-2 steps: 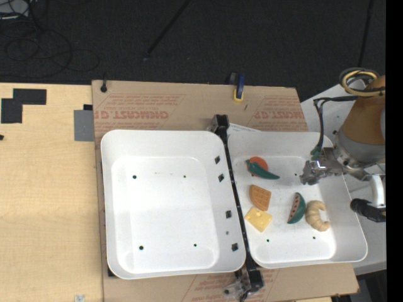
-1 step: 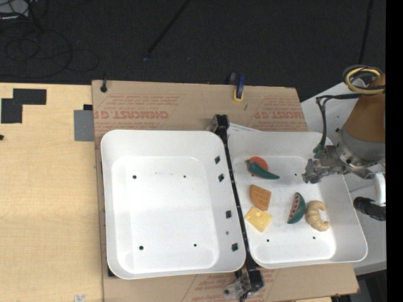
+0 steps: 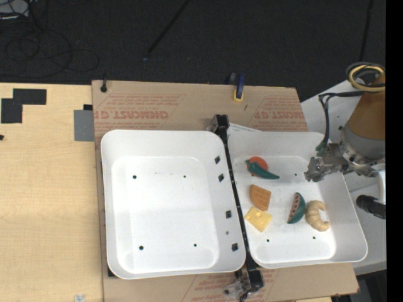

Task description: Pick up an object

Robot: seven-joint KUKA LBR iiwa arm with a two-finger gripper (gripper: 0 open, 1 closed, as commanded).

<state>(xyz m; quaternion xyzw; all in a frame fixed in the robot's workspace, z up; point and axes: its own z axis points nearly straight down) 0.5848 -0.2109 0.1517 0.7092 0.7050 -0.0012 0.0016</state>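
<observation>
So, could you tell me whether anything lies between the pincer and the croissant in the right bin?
Nothing visible does. The pincer hangs over the right bin's far right part, and bare white floor separates it from the croissant below. The watermelon slice lies just left of the croissant, off that path.

I count two white bins: left bin (image 3: pixel 119 168), right bin (image 3: pixel 343 247). Five toy food pieces, all in the right one: one red-and-green piece (image 3: pixel 259 167), one orange wedge (image 3: pixel 260 197), one yellow cheese block (image 3: pixel 259 219), one green-rimmed slice (image 3: pixel 296 207), one pale croissant (image 3: pixel 317 214). One blue-and-yellow clamp (image 3: pixel 238 87) at the cardboard's far edge. One arm, one claw (image 3: pixel 315 172).
</observation>
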